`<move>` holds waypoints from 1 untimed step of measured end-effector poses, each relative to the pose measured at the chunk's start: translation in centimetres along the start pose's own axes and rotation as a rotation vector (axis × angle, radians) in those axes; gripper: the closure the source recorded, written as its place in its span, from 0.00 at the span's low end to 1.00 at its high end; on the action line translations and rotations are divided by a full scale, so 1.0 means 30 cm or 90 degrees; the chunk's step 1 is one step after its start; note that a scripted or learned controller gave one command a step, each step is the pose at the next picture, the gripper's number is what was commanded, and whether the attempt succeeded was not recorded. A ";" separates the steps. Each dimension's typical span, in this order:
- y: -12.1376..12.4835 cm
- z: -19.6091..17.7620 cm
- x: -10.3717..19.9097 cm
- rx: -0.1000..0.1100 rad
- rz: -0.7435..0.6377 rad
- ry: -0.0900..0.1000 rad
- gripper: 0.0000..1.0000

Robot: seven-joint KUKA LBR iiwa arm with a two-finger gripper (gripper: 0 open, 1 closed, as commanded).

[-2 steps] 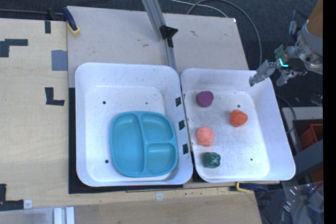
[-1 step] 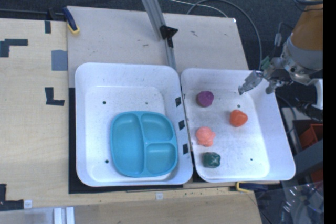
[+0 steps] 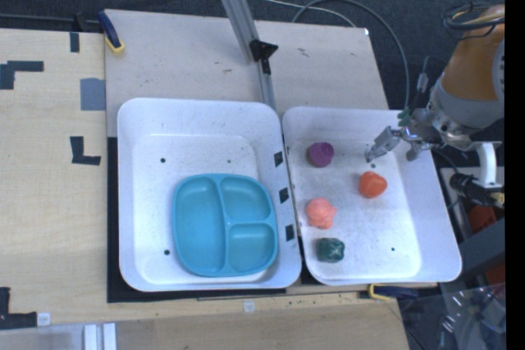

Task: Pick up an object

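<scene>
While the gripper (image 3: 384,145) hung over the right bin (image 3: 426,250), whether spread or closed I couldn't tell, the orange ball (image 3: 372,184) lay nearest, just below it.

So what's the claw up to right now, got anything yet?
Claw over right bin, nothing between its fingers. Orange ball just below it, untouched. Nothing in the way.
</scene>
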State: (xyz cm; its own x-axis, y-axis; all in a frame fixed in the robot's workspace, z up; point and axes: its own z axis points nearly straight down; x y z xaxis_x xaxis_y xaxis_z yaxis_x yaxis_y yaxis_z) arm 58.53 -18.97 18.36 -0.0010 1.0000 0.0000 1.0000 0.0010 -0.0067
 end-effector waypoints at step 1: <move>-0.007 0.156 0.027 0.000 -0.001 0.000 0.00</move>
State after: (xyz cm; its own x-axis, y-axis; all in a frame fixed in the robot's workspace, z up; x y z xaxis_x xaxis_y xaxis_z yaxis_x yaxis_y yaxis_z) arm 58.28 -18.16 13.69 -0.0020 1.0000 0.0007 1.0000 0.0020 -0.0064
